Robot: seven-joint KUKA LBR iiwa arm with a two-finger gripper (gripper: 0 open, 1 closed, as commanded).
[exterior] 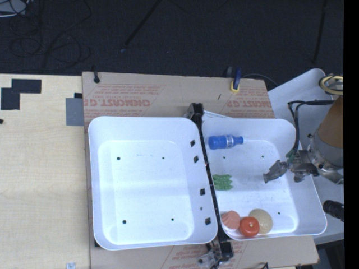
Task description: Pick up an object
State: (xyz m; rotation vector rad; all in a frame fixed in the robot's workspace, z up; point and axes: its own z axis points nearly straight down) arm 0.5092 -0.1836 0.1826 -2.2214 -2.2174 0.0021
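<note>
End effector (276, 172) above the right bin's (283, 129) right side, finger state indiscernible, nothing visibly held, blue bottle (225, 142) at far left, green object (222, 182) mid-left, pink (230, 219), red (249, 226) and tan (262, 219) pieces clustered at near edge.

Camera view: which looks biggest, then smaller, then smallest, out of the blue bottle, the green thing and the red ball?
1. Blue bottle, the longest.
2 and 3. Green thing and red ball look about the same size, so I won't rank them.
</note>
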